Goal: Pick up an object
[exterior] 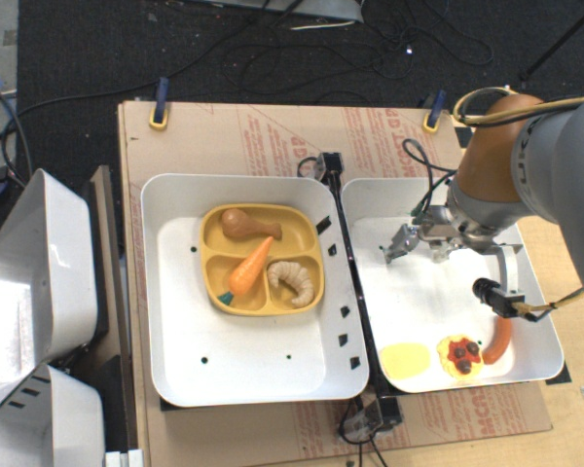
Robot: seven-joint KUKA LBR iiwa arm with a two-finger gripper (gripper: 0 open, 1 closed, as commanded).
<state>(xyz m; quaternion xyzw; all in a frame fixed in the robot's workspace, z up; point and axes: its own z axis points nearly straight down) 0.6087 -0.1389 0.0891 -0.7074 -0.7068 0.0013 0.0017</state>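
Note:
My gripper point(416, 250) hangs low over the upper left part of the right bin point(380, 305). Its two grey fingers point(394, 247) stand apart, open, with nothing between them. Near the front wall of that bin lie a flat yellow disc point(405, 360), a small round piece with red topping point(460, 354) and an orange sausage point(500, 340), all well below and right of the gripper. In the left bin point(175, 290) a yellow divided plate point(211, 230) holds a brown drumstick point(250, 225), an orange carrot point(251, 267) and a pale shrimp point(293, 281).
The grey arm with its orange band point(496, 154) covers the right bin's upper right corner, and a black cable fitting point(496, 295) hangs by the sausage. Yellow clamps point(159, 115) point(434, 117) grip the board's far edge. White tubs point(34, 270) stand off the bench's left side.

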